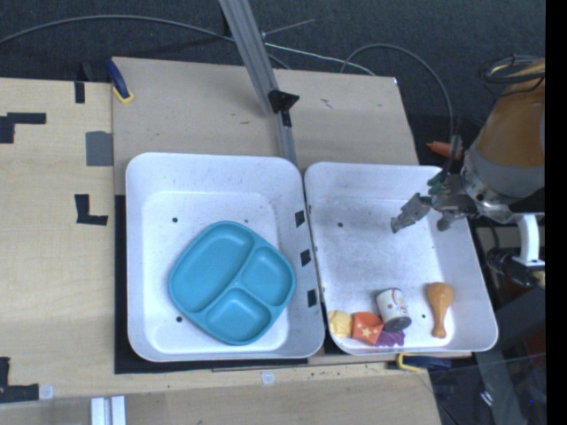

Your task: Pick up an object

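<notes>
In the right bin [354,237], several small objects lie along the near edge. They are a yellow toy [340,323], an orange block with a star [368,327], a small can [392,306] with a purple piece [392,335] beside it, and a tan drumstick [438,305]. My gripper [419,224] hangs over the bin's far right part, well behind these objects. Its fingers [403,219] are spread open with nothing between them.
The left bin [151,237] holds a blue divided plate [232,282]. A grey metal pole [252,47] slants down to the bins' far edge. Cables run across the dark floor behind the bench.
</notes>
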